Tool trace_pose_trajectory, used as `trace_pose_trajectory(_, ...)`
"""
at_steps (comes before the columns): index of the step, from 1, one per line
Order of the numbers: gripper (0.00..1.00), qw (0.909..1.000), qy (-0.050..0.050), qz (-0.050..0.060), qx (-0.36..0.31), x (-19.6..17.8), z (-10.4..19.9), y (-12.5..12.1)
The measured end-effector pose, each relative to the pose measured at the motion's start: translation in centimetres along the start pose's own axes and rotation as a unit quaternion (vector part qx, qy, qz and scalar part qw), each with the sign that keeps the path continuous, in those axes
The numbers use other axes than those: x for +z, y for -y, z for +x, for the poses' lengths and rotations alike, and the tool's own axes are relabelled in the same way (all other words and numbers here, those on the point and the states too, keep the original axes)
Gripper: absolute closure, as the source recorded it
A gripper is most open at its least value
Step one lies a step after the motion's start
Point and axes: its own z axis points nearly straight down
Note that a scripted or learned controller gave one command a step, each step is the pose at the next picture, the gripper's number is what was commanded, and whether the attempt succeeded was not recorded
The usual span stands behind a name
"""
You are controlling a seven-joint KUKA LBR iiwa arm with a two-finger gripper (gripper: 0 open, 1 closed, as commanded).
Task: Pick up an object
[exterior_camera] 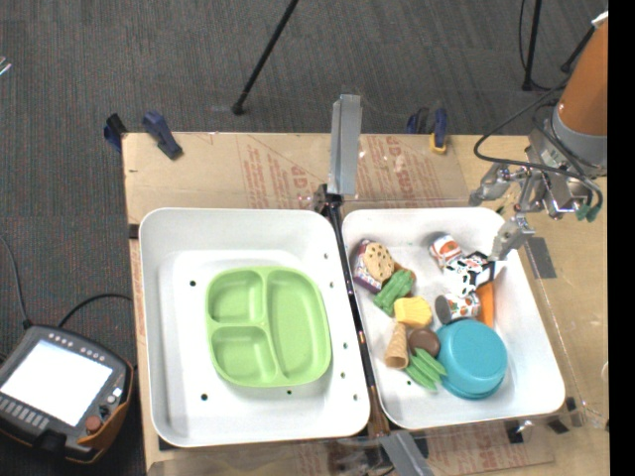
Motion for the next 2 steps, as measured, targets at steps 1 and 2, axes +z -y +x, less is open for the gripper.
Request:
trace_pose_trajectory(1,0.0,1.0,-0.008,-0.002,0.005,14.1,4.1,-2.1)
trace_pose_trajectory(2,0.0,0.9987,0.003,0.0,0.05,17.8,11.5,-8.6)
